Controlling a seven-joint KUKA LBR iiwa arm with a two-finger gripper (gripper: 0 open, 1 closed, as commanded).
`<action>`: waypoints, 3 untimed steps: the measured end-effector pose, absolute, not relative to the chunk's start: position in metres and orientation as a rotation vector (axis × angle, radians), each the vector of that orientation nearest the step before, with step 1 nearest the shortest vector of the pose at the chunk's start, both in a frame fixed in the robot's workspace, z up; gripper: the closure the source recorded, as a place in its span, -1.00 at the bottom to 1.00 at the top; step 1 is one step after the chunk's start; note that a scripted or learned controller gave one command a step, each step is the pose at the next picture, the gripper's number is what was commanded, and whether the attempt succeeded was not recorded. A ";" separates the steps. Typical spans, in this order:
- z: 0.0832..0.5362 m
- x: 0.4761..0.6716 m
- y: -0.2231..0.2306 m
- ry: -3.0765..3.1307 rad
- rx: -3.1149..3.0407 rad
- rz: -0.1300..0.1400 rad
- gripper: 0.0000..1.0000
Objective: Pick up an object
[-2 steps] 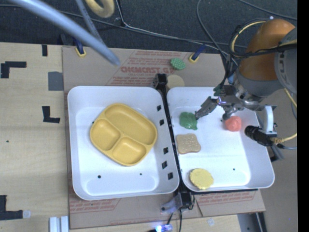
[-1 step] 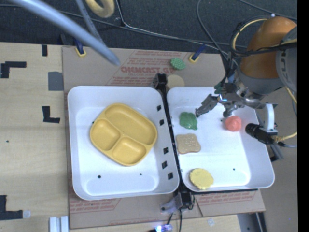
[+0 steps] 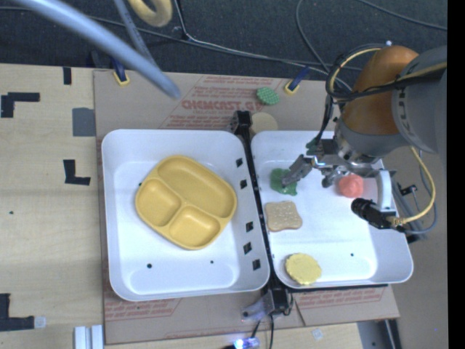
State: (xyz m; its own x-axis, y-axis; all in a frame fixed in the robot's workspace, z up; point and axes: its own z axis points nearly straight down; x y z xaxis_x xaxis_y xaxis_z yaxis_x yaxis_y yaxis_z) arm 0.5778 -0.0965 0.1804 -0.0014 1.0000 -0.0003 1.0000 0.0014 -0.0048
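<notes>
**Q:** What does the worktop (image 3: pixel 43 217) carry?

**A:** Two shallow white bins side by side on a sheet of brown cardboard (image 3: pixel 211 104). The left bin (image 3: pixel 120 267) holds a yellow divided plate (image 3: pixel 186 202) with three compartments, lying flat and turned at an angle to the bin's walls. The right bin (image 3: pixel 363 257) holds four small items: a green piece (image 3: pixel 282 181) near the dividing wall, a tan slice of toast (image 3: pixel 282 215) just below it, a round yellow disc (image 3: pixel 302 268) near the bin's lower edge, and a pink-red piece (image 3: pixel 351 186) towards the right side.

**Q:** Where is the arm (image 3: pixel 396 100)?

**A:** It reaches in from the right, its orange band above the wrist, and hangs over the upper part of the right bin. The gripper (image 3: pixel 296 171) points towards the left, at the green piece.

**Q:** Are the fingers open, closed, or gripping something?

**A:** It cannot be told. A grey finger (image 3: pixel 299 168) slants down to the green piece and appears to touch or overlap its upper right edge, but the view does not show the piece between two fingers.

**Q:** What lies outside the bins?

**A:** A green dotted disc (image 3: pixel 267 94) rests on the cardboard above the right bin, and a pale round disc (image 3: pixel 265 121) sits just beside that bin's upper left corner. Black cables (image 3: pixel 320 35) trail across the dark surface at the top.
</notes>
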 end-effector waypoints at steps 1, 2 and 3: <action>0.137 0.576 -0.093 -2.221 -2.218 0.005 -1.00; 0.085 0.576 -0.092 -2.222 -2.219 0.003 -1.00; 0.097 0.576 -0.092 -2.224 -2.218 0.001 1.00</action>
State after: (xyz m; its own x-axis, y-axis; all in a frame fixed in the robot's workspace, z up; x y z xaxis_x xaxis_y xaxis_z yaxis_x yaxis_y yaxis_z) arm 0.5761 -0.0917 0.0966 -0.0027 1.0000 -0.0005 1.0000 0.0027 -0.0005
